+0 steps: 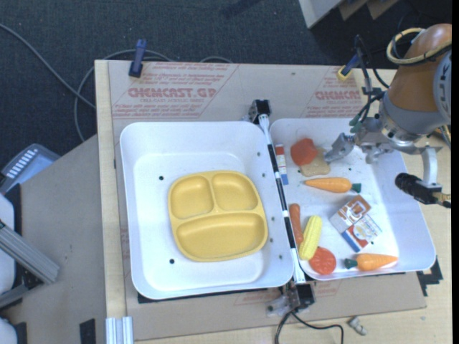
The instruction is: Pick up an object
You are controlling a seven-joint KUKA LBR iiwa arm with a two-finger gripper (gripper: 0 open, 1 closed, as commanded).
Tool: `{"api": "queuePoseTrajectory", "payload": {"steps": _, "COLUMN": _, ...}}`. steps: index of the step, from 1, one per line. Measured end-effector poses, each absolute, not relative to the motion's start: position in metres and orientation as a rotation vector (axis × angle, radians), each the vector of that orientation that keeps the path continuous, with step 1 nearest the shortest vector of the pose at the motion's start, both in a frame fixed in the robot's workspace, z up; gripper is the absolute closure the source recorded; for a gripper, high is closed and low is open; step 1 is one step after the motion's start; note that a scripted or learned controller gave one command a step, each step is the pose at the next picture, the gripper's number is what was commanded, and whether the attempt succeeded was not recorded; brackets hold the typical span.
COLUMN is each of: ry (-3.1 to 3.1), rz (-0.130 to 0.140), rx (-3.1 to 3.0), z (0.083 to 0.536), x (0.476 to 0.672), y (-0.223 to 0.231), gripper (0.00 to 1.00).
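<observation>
Jaws spread open, nothing between them; gripper [356, 147] low over right bin [419, 228], far end. Red toy [304, 151] and tan piece [315, 167] just beside left finger. Carrot [330, 185], corn [310, 236], carton [356, 221] nearer. Yellow tray [217, 214] in left bin [143, 192].

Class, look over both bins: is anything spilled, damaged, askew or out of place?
Nothing stands out. The yellow divided plate lies flat in the left bin. The toy foods, such as the corn and two carrots, lie loosely scattered but all inside the right bin.
</observation>
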State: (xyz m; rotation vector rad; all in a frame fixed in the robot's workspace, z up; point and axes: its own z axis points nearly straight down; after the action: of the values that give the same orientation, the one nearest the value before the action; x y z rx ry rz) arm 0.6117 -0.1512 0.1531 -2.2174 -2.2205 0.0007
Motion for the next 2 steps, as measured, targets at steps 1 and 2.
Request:
{"api": "queuePoseTrajectory", "payload": {"steps": 1, "ry": -2.22, "rz": 0.002, "rx": -2.218, "z": 0.085, "x": 0.641, "y": -0.097, "gripper": 0.0}}
{"api": "queuePoseTrajectory", "payload": {"steps": 2, "ry": -2.224, "rz": -0.001, "rx": -2.22, "z": 0.097, "x": 0.642, "y": -0.097, "gripper": 1.0}}
